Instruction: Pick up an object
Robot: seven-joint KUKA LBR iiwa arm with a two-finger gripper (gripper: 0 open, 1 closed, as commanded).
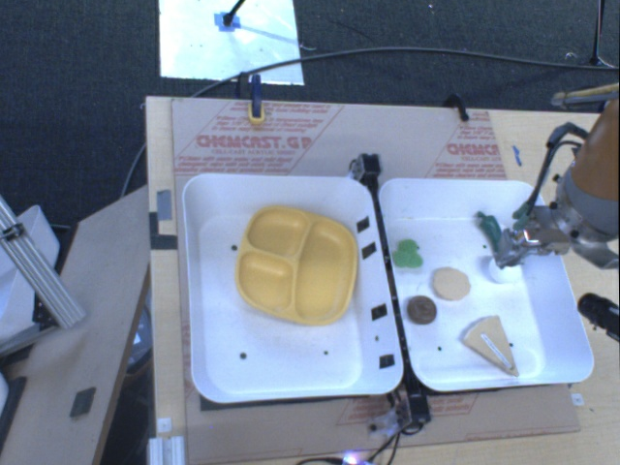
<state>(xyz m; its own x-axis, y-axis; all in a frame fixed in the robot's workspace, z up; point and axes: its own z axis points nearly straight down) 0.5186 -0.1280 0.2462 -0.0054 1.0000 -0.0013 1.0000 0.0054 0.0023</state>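
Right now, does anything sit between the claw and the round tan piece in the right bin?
Nothing visible does. The claw is up-right of the round tan piece, with bare bin floor between.

Around my tabletop the floor is dark carpet, nearly black. A pale square sheet lies on it beyond the far edge, with a thin dark rod crossing its blue mark. A black cable snakes over the carpet toward the tabletop. The wood carries a clear board with red lettering. At my left stands a lower wooden surface with a slanted aluminium rail.
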